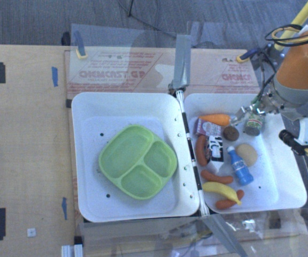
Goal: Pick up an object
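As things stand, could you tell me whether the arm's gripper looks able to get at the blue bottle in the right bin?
Probably yes: the blue bottle lies uncovered, nothing stacked on it, the potato close beside it, and the gripper is over the same bin.

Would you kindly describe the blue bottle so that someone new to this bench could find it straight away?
Look in the right bin, the one crowded with toy food. Near its middle lies the small blue bottle with a white cap, tilted, just below a beige potato and above a yellow banana. It is the only blue item in that bin.

End effector (248, 114) over right bin (290, 189) (toy food inside).
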Controlling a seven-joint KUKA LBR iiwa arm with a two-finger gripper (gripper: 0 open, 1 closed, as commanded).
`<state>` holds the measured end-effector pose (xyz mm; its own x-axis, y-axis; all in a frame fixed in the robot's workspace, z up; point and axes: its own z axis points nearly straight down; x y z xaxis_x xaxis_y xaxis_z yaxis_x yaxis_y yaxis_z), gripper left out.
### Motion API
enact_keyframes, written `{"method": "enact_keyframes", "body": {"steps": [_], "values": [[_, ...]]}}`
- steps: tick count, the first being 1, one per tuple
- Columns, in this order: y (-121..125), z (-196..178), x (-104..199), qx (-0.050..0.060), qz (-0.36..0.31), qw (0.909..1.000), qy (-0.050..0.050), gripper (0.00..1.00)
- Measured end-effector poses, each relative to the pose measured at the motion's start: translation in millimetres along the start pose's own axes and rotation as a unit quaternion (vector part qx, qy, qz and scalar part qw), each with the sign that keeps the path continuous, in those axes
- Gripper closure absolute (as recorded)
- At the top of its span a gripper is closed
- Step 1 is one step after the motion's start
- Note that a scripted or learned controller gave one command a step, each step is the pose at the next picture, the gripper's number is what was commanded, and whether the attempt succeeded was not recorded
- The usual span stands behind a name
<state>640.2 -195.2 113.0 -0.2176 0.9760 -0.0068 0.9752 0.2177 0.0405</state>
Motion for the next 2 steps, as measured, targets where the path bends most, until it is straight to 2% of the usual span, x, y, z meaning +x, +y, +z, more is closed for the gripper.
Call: {"method": "enact_keyframes", "body": {"steps": [1, 2], "values": [[-1.1, 0.3, -22.0, -0.005, 0.024, 0.9997, -0.008, 0.00], [31.0, 2.0, -15.5, 0.004, 0.049, 0.9988, -0.002, 0.00]]}}
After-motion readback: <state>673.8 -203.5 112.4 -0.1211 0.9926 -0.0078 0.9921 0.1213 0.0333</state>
